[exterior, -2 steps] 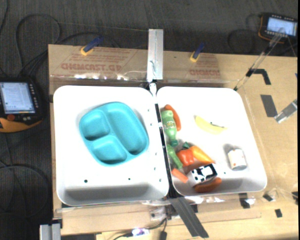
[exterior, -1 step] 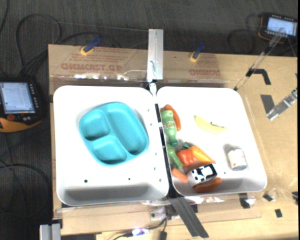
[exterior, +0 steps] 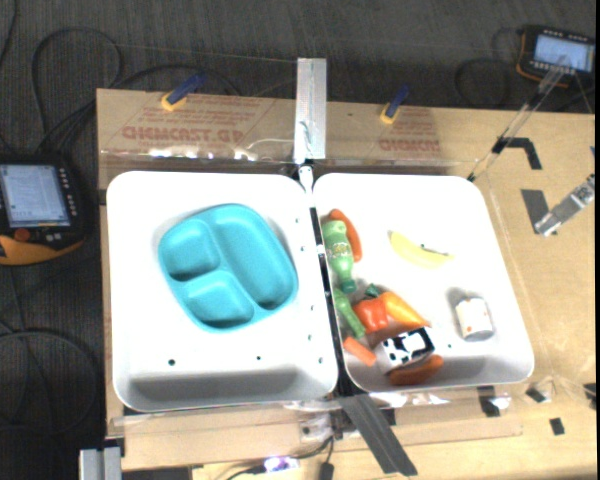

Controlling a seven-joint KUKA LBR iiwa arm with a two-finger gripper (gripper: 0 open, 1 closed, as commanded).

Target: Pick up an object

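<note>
Pile along the right bin's [exterior: 500,268] left wall: items overlap, outlines hard to separate. Green bottle-like piece [exterior: 338,251] covers part of an orange item [exterior: 350,230] behind it. Black-and-white object [exterior: 408,346] sits over a red-orange piece [exterior: 417,370] (kind unclear), and an orange toy [exterior: 385,312] hides its upper edge. Small white cylinder [exterior: 473,317]: markings too small to read. Left handheld screen [exterior: 30,193]: text illegible. Upper-right device [exterior: 558,53]: display blurred. Printed red lettering on the clear sheet [exterior: 185,133] is washed out. Metal clamp-like part [exterior: 570,206] near the right edge, identity uncertain.
</note>
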